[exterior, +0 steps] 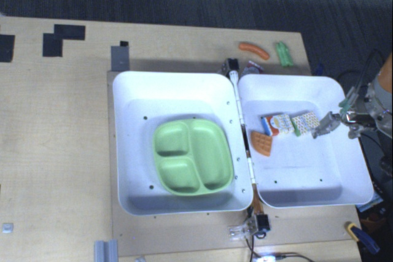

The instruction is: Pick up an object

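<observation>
ok, small packets (288,124) and an orange waffle piece (262,144) lie in the right bin (307,184), left of centre. gripper (323,126) sits just right of the packets, low over the bin; grip state: cannot tell. green divided plate (193,156) in left bin (132,132).
</observation>
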You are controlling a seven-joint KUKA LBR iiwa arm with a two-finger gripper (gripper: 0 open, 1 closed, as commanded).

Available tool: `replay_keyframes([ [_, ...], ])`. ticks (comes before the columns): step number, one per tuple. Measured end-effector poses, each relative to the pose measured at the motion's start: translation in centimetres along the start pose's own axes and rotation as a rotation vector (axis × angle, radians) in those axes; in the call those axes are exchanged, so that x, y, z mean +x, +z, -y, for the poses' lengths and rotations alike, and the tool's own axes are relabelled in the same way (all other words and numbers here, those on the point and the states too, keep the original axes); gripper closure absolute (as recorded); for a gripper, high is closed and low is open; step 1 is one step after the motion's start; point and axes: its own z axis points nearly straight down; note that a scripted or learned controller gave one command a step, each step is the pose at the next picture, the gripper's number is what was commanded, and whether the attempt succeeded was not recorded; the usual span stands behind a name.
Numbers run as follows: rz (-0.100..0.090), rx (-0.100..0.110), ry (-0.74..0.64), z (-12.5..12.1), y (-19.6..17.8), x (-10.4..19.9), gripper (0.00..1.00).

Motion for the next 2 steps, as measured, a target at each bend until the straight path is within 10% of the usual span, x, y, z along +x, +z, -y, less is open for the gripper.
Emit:
replay_keyframes([
  [1, 0.0, 0.003, 0.003, -6.5, 13.1, -5.2, 0.0],
  [2, 0.001, -0.003, -0.001, -9.3, 16.4, -2.5, 0.0],
])
